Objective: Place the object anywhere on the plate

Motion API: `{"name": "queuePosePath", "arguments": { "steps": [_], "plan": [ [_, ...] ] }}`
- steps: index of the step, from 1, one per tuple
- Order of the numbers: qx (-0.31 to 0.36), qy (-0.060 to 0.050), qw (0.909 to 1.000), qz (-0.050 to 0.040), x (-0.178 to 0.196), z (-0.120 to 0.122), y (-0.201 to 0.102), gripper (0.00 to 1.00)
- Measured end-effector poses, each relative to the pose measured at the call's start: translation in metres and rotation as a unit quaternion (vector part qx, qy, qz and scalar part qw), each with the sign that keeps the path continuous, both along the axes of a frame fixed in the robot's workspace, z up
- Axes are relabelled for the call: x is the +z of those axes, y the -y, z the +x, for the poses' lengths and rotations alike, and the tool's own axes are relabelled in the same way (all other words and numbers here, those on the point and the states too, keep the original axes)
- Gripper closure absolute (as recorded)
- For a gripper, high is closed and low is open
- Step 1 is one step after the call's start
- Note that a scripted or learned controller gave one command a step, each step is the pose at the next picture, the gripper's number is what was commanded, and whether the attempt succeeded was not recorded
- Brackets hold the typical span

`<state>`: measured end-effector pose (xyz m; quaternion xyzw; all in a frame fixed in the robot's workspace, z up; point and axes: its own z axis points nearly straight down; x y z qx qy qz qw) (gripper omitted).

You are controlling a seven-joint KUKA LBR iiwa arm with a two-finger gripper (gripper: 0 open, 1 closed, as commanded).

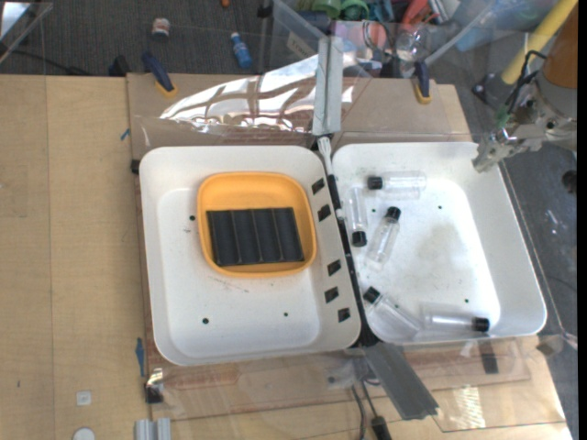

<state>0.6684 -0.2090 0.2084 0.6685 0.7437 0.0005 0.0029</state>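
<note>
An orange plate (213, 200) with rounded corners sits in the left white bin (174, 319). On it lies a black ribbed rectangular object (255, 236), covering most of the plate's floor. My gripper (490, 152) hangs at the far right corner of the right bin (514, 246), just over its rim and well away from the plate. The grey wrist behind it leads off to the upper right. Nothing shows in the gripper.
Several clear vials with black caps lie in the right bin: one (396, 183) near the back, one (385, 232) mid-left, one (454, 321) at the front. A clear tub of colourful toys (385, 3) stands behind the bins. Black clips line the divider (330, 246).
</note>
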Motion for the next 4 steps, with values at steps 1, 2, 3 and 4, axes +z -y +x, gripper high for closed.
{"name": "queuePosePath", "arguments": {
  "steps": [1, 2, 3, 4],
  "plan": [
    [0.000, 0.000, 1.0000, 0.0000, 0.000, 0.000, 0.000, 0.00],
    [0.001, 0.004, 1.0000, -0.0016, 0.012, 0.002, 0.000, 1.00],
    [0.001, 0.004, 1.0000, -0.0017, 0.012, 0.002, 0.000, 0.00],
    [0.001, 0.007, 1.0000, -0.0032, 0.025, 0.003, 0.000, 1.00]
  ]
}}
